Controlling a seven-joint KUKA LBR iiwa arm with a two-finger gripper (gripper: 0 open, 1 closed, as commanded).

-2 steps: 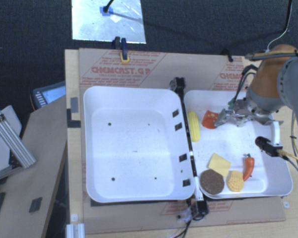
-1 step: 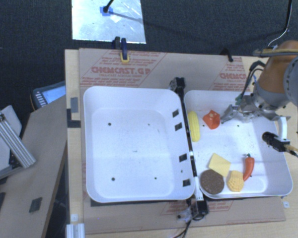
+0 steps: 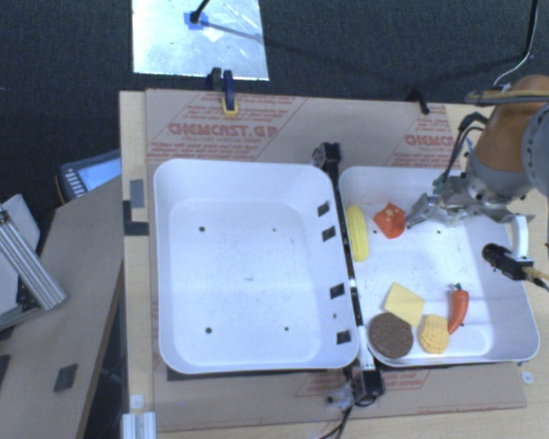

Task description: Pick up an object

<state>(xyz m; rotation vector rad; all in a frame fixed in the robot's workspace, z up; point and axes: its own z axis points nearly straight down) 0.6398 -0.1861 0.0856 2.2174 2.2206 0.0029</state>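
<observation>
Dark speckled carpet surrounds a pale wooden bench [image 3: 137, 273] whose top is covered by a brown protective sheet printed with red lettering, and on it two shallow white bins sit side by side, joined along a black clipped seam. Left of that seam, the left bin [image 3: 178, 245] shows only its bare speckled floor with a few small dark holes. In the right bin [image 3: 508, 332] lie several toy foods: a yellow corn cob [image 3: 357, 232] lies lengthwise just beside the seam, a small red-orange piece [image 3: 389, 219] rests next to it toward the bin's far side, and nearer the front edge a pale yellow cheese slice [image 3: 403, 302] touches a dark brown round patty [image 3: 390, 335] and a yellow waffle-textured piece [image 3: 433, 334], with an orange-red chili pepper [image 3: 457, 307] just to their right. From the right side the grey arm with its orange band [image 3: 515, 135] reaches over the right bin, and its gripper [image 3: 419, 212] hangs low just beside the red-orange piece, its metallic fingers pointing toward it; whether they are spread or pressed together I cannot tell, and nothing is seen between them. Beyond the bench a silvery sheet [image 3: 199, 24] lies on the carpet, and a yellow-and-black clamp [image 3: 227, 91] grips the far edge of the board
</observation>
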